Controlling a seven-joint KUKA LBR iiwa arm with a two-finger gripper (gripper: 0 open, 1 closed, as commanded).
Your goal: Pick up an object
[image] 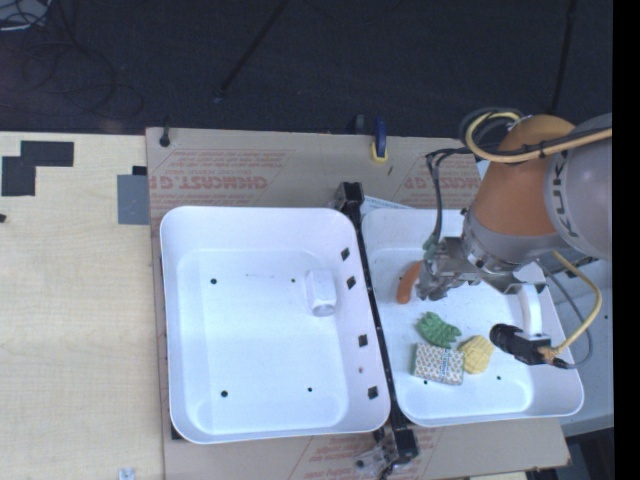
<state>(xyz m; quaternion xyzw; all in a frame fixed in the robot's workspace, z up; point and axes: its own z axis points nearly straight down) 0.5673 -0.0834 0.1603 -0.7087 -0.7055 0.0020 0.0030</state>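
Starting at the left: a white left bin (250, 358), with just one small white cup (322, 293) lying on its side close to the right wall. Likely left alone for now, being so far from the work. Next to it, the right bin (500, 400), holding all the other toys. First in there, a small orange thing (406, 282), long and thin like a carrot, lying near the bin's left wall toward the top. Just beside it on the right, the gripper (432, 284), down low inside the bin and very near or touching the orange thing. Cannot tell from up here whether open or shut, and cannot see anything held. Probably down so low in order to grab that orange thing, the closest toy and so the likely one to pick up. A little lower, a green leafy piece (437, 327), then a speckled pale packet (439, 364) touching a yellow lump (477, 353) on its right, all bunched together. Harder to grab, those, being packed so close. Farthest right, the grey arm (520, 188) with its orange band, reaching in over the bin's right side and bent down to bring the gripper to the toys.
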